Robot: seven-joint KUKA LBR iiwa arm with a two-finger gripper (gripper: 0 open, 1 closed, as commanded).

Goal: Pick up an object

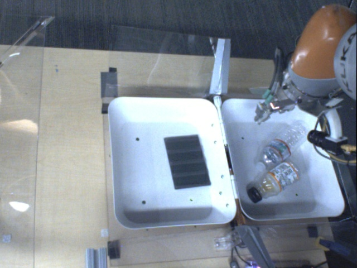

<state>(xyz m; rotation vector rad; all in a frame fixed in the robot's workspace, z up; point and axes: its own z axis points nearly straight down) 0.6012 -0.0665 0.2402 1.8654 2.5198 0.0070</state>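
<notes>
Bottles (278,166): two; ridged black tray (187,161): one.

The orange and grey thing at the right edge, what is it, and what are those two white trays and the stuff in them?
That is a robot arm, filmed from a single camera fixed above the bench and looking down at a slant. At its tip is a gripper, the part that grasps things; it hangs over the back corner of the right bin with nothing visibly in it. The two white trays are shallow bins standing side by side. The left bin holds a dark ribbed rectangular pad. The right bin holds two clear plastic bottles lying on their sides: one with a black cap, one nearer the arm. The arm's job is to pick something up.
</notes>
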